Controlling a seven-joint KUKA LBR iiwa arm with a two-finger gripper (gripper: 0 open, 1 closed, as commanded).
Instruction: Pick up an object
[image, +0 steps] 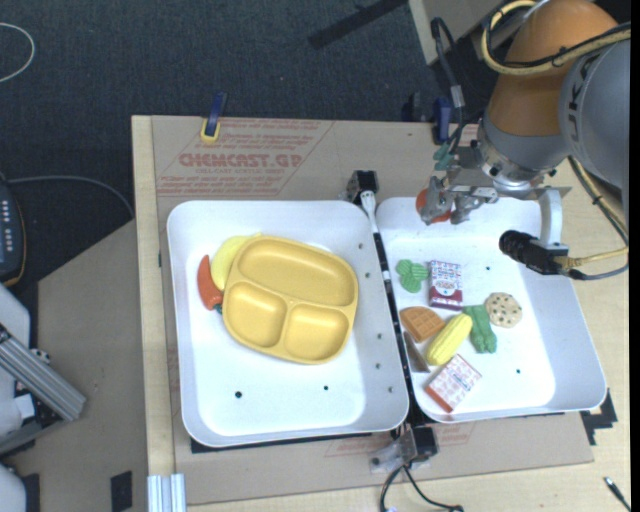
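- Gripper (447, 203) hangs over the far left corner of the right bin (570, 345); an orange-red piece (433, 204) sits at its fingertips, though we cannot tell whether it is clamped
- Toy food lies mid-bin: corn (448, 339), cookie (503, 309), waffle (421, 322)
- Left bin (190, 300) carries a yellow divided tray (290, 298)

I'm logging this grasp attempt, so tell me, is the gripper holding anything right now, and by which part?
Cannot be told. The gripper sits over the right bin's far left corner with something reddish-orange at its tip, but whether that is gripped is unclear.
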